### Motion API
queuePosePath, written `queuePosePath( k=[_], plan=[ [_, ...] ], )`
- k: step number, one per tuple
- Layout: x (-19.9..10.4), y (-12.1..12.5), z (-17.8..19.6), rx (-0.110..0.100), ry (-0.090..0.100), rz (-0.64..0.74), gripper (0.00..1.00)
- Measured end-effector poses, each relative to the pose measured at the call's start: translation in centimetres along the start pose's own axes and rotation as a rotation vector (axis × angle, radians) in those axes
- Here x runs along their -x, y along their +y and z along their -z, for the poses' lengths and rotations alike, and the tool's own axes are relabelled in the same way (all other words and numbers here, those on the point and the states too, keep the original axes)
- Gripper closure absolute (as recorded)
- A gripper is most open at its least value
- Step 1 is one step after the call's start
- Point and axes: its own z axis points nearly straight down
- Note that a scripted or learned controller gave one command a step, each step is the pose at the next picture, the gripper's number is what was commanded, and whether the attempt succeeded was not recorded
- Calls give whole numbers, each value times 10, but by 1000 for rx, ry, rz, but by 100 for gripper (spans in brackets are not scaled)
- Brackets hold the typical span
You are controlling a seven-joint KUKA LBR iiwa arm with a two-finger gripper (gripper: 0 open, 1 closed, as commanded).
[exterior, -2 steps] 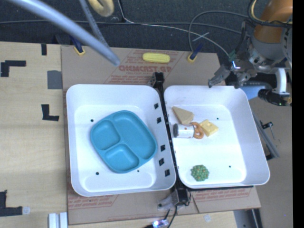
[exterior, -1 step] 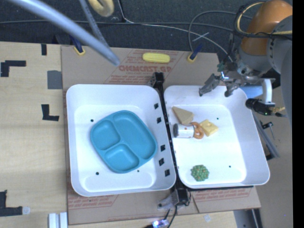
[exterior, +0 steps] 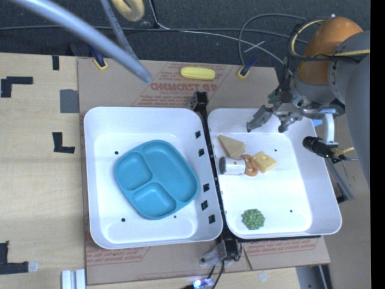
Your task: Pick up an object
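Four small things sit in the right bin, any of them fair game. Toward its left wall lies a tan wedge; just below that, a small white-and-silver cylinder on its side. Touching the cylinder's right end is an orange ring-shaped bit, and right beside that a yellow cheese-like chunk. Down near the bin's front edge, well apart from that cluster, sits one green bumpy ball.

The gripper hangs over the bin's back edge, fingers spread wide and grasping nothing, the grey arm with its orange band coming in from the right.

Over in the left bin there's one thing: a blue three-compartment plate, lying flat around the middle.

Two white bins, side by side, touching along a black clipped seam, on a sheet of brown cardboard with red print. A yellow banana-like piece lies on the cardboard behind the bins. The cardboard sits on a pale wooden bench marked with black tape pieces, and dark carpet with cables runs along the back.
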Motion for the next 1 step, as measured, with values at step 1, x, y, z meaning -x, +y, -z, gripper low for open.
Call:
queuePosePath(
  k=[1],
  plan=[
    [1, -5, -44, 2, 0, 0, 0]
  ],
)
